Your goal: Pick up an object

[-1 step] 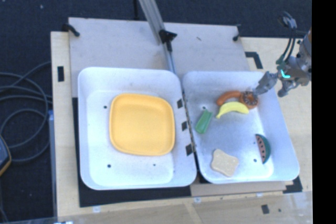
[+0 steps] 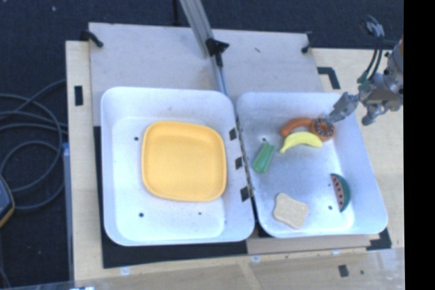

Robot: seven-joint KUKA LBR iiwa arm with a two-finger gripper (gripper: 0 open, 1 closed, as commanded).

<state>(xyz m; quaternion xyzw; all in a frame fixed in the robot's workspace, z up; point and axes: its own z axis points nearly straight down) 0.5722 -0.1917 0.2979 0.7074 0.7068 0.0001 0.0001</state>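
End effector (image 2: 356,110) above right bin's (image 2: 363,159) far rim

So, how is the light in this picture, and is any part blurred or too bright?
In the camera view the light is strong and comes from above: the yellow plate looks washed out, almost without detail; the white bins are bright yet still show their rims; the banana casts only a short, soft shadow; the gripper near the right edge is somewhat blurred, and the dark floor is grainy.
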